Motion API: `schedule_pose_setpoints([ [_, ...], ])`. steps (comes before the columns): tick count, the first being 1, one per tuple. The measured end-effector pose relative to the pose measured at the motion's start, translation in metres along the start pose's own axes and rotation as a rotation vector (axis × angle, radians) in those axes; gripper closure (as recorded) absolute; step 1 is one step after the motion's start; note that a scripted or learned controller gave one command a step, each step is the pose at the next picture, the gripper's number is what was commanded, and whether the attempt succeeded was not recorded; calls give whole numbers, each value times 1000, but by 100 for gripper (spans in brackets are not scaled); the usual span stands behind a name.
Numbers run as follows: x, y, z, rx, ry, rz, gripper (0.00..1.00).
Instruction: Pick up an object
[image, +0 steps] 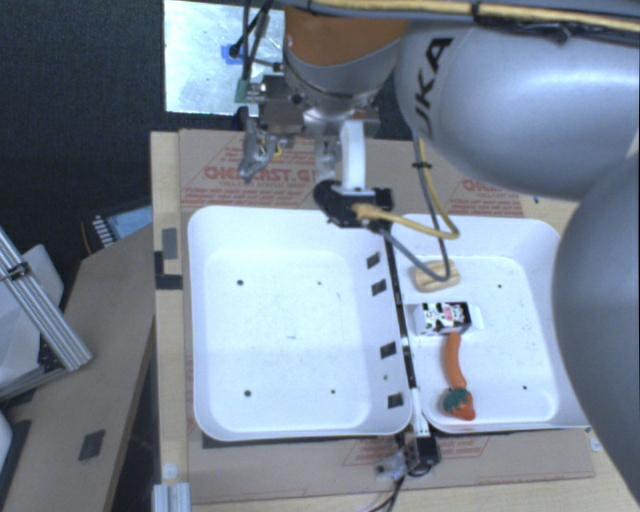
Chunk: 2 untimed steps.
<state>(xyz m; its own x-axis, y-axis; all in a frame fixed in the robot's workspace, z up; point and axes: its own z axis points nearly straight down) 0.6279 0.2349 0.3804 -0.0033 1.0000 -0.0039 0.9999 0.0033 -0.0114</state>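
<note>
My gripper (290, 165) hangs high over the cardboard behind the left bin (280, 330), near that bin's back rim. Its two fingers stand apart and bare cardboard shows between them, so it is open and holds nothing. The objects all lie in the right bin (520, 300). A small tan piece (436, 272) sits near the back. In front of it lies a black-and-white carton (446, 318). An orange toy carrot (456, 372) with a green top stretches toward the front rim. The gripper is well away from all three, up and to their left.
The grey arm crosses the top right and covers the right bin's far right side. A divider with black clips (392, 320) runs between the bins. A metal frame (40, 310) stands off the bench at left.
</note>
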Motion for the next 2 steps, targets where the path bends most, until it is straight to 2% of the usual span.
schedule_pose_setpoints([
  [1, -11, -59, -100, -21, 9, -2, 0],
  [2, -1, -48, -158, -19, 8, -2, 0],
])
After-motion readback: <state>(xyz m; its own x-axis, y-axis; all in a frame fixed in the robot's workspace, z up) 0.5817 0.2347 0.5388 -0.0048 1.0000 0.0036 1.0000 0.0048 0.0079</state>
